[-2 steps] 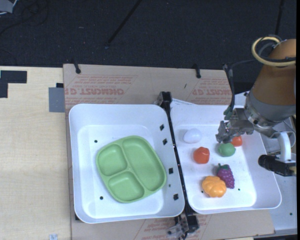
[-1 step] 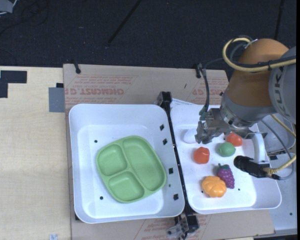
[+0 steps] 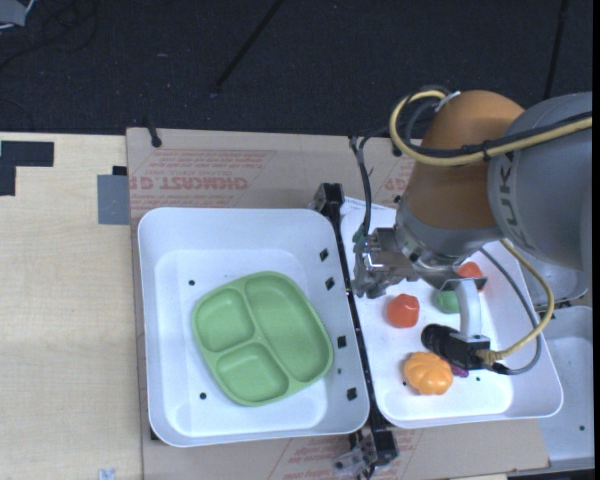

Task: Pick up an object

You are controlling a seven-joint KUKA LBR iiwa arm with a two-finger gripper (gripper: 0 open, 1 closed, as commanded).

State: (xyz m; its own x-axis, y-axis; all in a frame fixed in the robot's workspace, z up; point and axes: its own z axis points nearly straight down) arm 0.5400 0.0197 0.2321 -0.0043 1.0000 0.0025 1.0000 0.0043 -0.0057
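In the right bin (image 3: 535, 393) lie a red-orange rounded piece (image 3: 402, 310), a yellow-orange pepper-like piece (image 3: 427, 373), a small green piece (image 3: 447, 299) and a red piece (image 3: 469, 269) that the arm partly covers. My gripper (image 3: 369, 280) is low over the bin's left side, close to the divider, just up and left of the red-orange piece. I see nothing held in it. The bulky wrist hides the far part of this bin.
The left bin (image 3: 170, 238) holds a green divided plate (image 3: 262, 338). A black clip strip (image 3: 342, 298) runs between the bins. A small purple bit (image 3: 461, 371) shows beside the yellow-orange piece.
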